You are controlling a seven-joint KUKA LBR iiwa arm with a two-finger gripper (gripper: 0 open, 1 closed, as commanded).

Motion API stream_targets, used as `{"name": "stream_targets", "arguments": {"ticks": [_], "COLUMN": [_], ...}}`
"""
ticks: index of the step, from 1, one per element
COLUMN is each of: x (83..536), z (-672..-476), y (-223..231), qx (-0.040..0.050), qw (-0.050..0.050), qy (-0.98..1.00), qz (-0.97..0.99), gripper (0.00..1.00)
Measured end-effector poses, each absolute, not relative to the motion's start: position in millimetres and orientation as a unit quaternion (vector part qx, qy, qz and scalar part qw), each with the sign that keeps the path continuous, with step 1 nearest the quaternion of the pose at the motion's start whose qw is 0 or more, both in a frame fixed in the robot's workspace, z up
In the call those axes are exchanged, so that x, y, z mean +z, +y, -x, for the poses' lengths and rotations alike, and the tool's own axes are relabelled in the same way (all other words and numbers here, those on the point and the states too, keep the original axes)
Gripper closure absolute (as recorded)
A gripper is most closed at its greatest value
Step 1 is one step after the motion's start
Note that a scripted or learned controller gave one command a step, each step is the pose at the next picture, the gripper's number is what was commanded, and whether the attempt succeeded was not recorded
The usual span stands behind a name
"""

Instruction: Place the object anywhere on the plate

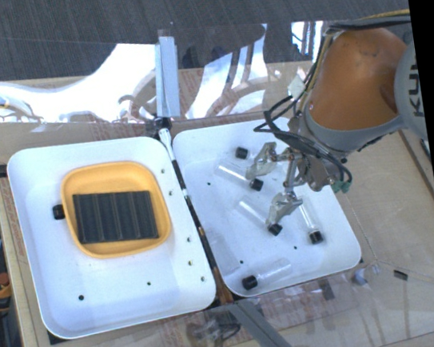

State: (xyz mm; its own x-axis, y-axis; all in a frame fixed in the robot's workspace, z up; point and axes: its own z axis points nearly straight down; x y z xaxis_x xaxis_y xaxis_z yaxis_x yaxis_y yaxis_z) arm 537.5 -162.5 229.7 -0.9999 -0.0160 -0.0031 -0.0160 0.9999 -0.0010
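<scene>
Clear black-capped vial (266,273) near right bin's (342,251) front rim, gripper (269,195) spread wide, empty, yellow plate (109,181).

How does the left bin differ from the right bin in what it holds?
The left bin holds a yellow plate with a dark ribbed slab on it; the right bin holds several small clear tubes with black caps, such as one near its front edge. The pincer hangs over the right bin, while nothing hangs over the left bin. Both are shallow, white, with rounded corners.
</scene>
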Motion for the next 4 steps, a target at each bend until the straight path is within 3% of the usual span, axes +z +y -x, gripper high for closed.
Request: {"name": "stream_targets", "arguments": {"ticks": [1,2,3,4], "x": [236.2,212.4,178.9,193.2], "z": [-512.9,-488.6,-486.1,-484.7], "y": [-164.6,-206.5,-210.3,-190.5], "qx": [0.0003,0.0004,0.0009,-0.0002], "qw": [-0.001,-0.001,-0.001,0.001], "qy": [0.987,0.937,0.953,0.909], "qz": [0.163,0.348,0.303,0.418], "gripper": [0.00,0.00,0.00,0.00]}}
